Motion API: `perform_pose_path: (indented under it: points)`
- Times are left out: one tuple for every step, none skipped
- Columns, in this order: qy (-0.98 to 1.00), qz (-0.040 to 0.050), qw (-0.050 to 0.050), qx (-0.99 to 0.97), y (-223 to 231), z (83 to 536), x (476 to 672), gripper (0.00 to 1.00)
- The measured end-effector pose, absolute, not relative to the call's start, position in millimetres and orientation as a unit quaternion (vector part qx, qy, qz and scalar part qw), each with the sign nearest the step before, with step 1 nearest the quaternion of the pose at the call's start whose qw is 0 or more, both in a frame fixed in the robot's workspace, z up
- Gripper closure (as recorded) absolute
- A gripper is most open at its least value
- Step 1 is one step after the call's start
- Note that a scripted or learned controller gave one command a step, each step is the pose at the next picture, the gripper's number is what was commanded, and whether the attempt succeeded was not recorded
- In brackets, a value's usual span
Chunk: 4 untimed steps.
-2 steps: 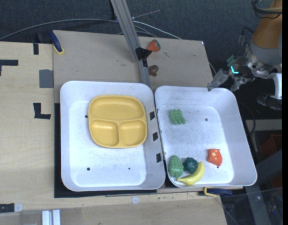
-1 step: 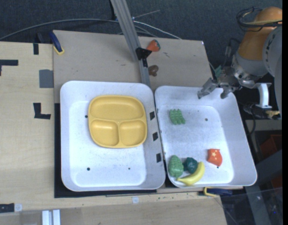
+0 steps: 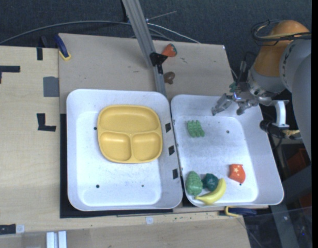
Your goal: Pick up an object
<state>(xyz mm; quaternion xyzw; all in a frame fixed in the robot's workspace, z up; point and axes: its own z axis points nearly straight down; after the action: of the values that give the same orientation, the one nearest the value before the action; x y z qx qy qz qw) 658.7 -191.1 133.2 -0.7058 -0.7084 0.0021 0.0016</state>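
My gripper (image 3: 230,107) hangs over the far edge of the right bin (image 3: 262,154), its two fingers spread open with nothing between them. Below and left of it a ridged green piece (image 3: 195,128) lies alone on the bin floor. At the bin's near edge sit a green bumpy fruit (image 3: 194,182), a dark teal round piece (image 3: 210,181) and a yellow banana (image 3: 214,194), all bunched together. A red strawberry-like piece (image 3: 237,173) lies to their right.
The left bin (image 3: 81,185) holds a yellow three-compartment plate (image 3: 130,133). A slanted grey metal bar (image 3: 140,25) comes down to the gap between the bins at the back. My arm's orange band (image 3: 277,45) stands at the right edge.
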Motion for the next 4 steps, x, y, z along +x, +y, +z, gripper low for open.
perform_pose_path:
  points:
    - [-0.708,0.0015,0.0,-0.706,-189.7,86.0,658.3,0.0]
    - [-0.709,0.0014,-0.001,-0.705,-189.3,98.9,659.2,1.0]
    - [-0.708,-0.0006,-0.002,-0.706,-196.3,149.0,654.6,1.0]
    - [-0.708,-0.0013,-0.002,-0.706,-185.4,204.1,658.1,1.0]
